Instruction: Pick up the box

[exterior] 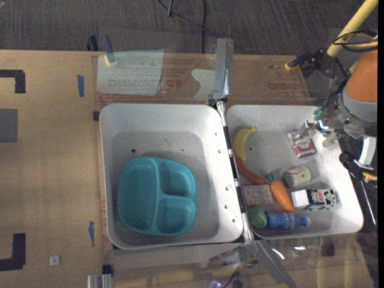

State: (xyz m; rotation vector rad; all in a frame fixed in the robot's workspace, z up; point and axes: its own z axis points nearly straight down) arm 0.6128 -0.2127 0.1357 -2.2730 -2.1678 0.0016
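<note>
Two bins sit side by side. The left bin (114, 125) holds a tray (157, 195). In the right bin (351, 218), a banana (242, 141) lies behind a carrot (281, 195), a box (257, 194) touching the carrot's left, a bottle (287, 221) in front.

One fixed camera, high above the bench (48, 161), slanting down from mid distance; both white bins (111, 122) fully framed, arm (363, 86) entering from right edge, floor along the top

I see a light wooden bench (48, 179) with black tape marks (13, 81) and blue tape bits (80, 85). Dark grey carpet (72, 11) beyond it, cables (180, 2) trailing across.
</note>
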